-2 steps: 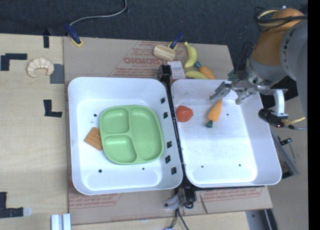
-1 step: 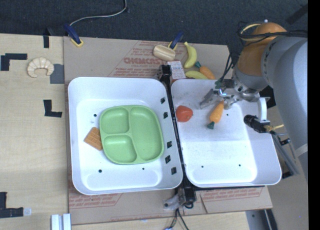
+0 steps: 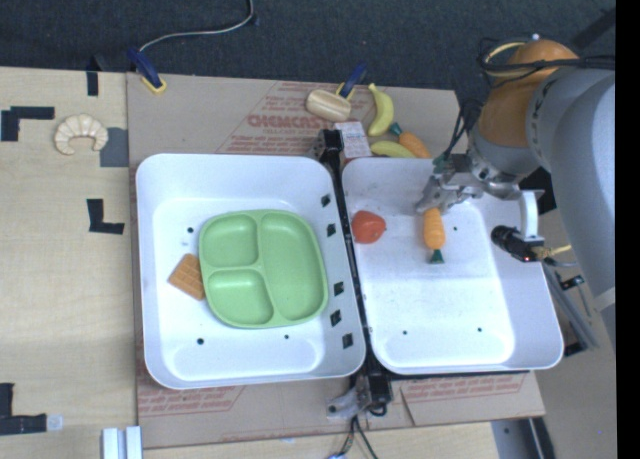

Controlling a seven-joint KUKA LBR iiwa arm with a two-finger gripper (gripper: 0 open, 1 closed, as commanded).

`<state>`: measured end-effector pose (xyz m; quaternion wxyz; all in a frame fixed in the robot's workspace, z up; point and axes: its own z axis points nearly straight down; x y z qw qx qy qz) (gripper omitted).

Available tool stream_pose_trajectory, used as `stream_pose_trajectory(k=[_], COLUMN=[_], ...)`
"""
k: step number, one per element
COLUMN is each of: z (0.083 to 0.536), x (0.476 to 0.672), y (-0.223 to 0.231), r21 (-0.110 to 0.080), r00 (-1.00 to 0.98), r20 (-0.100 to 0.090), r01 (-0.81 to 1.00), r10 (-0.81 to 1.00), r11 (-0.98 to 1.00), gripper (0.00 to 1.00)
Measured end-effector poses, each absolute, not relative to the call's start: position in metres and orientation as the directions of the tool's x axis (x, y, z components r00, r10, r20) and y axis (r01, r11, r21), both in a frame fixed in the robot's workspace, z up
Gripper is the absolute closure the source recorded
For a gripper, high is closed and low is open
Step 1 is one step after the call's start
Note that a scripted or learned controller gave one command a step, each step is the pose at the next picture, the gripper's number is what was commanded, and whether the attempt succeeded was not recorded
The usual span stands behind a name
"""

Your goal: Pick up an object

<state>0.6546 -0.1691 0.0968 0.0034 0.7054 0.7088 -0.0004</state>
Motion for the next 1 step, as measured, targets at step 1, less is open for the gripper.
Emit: stream_pose_trajectory(k=[1], z=[0.1101], x=[0.6593], y=[-0.114], r21=[0.0], r00=[-0.002], r20=[0.001], r01=[1.0], r10=[1.0], r11=[0.002], gripper=[1.0])
